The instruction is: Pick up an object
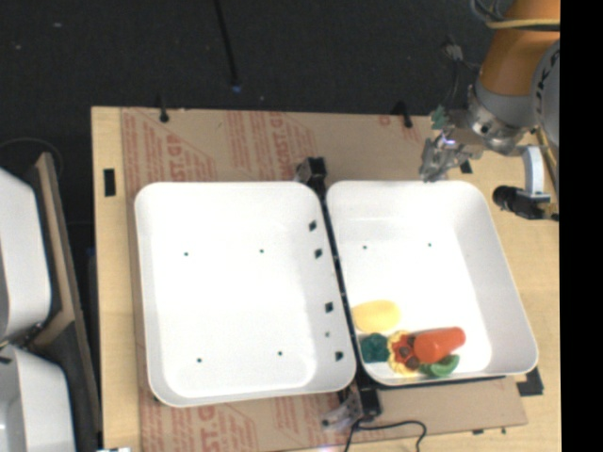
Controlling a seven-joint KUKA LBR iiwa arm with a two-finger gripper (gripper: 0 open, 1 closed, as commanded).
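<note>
Looking down at a slant, the camera shows a tabletop [122, 281] bearing two shallow white bins side by side. The left bin [165, 243] has only bare white floor with a few small dark dots. The right bin [471, 243] holds a small cluster of objects in its near corner: a pale yellow rounded piece [375, 313], a dark green lump [374, 347] just below it, and an orange-red object [439, 343] lying beside them with a bit of green [439, 367] at its lower edge. These pieces touch or nearly touch one another. The grey arm [504, 102] with its orange band [523, 36] enters from the upper right. Its pincer [441, 163] hangs over the far rim of the right bin, well apart from the cluster. It is too small and blurred to tell whether it is spread or pressed together; nothing is seen between its tips.
</note>
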